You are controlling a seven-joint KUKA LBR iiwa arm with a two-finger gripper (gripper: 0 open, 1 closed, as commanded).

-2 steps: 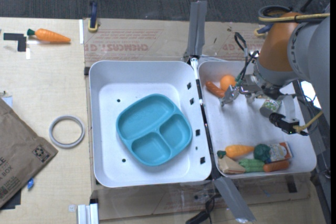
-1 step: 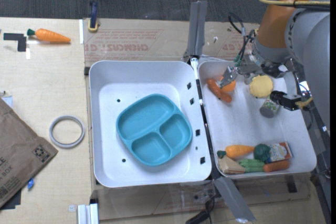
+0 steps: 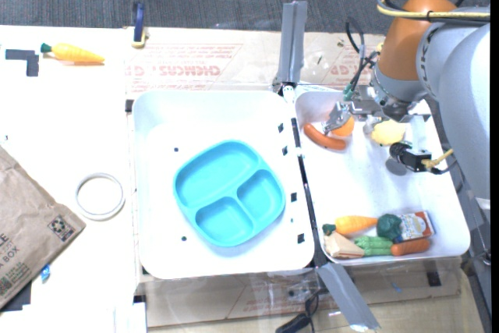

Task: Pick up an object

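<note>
Gripper (image 3: 341,117) first: down low in the far-left corner of the right bin (image 3: 437,191), right over a small orange piece (image 3: 345,126) and just behind a red sausage (image 3: 325,138). Open or closed, honestly can't tell from up here, and can't see anything actually held. Coming in from the right, the big grey arm (image 3: 460,74) with its orange band. Next biggest, the left bin (image 3: 156,168), with a blue divided plate (image 3: 228,193) lying flat in the middle. Off on the bench at the left, a brown cardboard box (image 3: 27,234) running out of the corner. Then the small stuff. Near the gripper, a yellow lumpy toy (image 3: 387,133) just to its right, apart from it. Along the near edge of the right bin, a huddle of toy food: carrot (image 3: 355,224), green broccoli (image 3: 389,226), little carton (image 3: 418,224), green pod (image 3: 373,244), tan wedge (image 3: 338,248), all touching or nearly so. Outside the bins, a white ring (image 3: 100,195) by the box and another carrot toy (image 3: 72,53) up at the far left.
</note>
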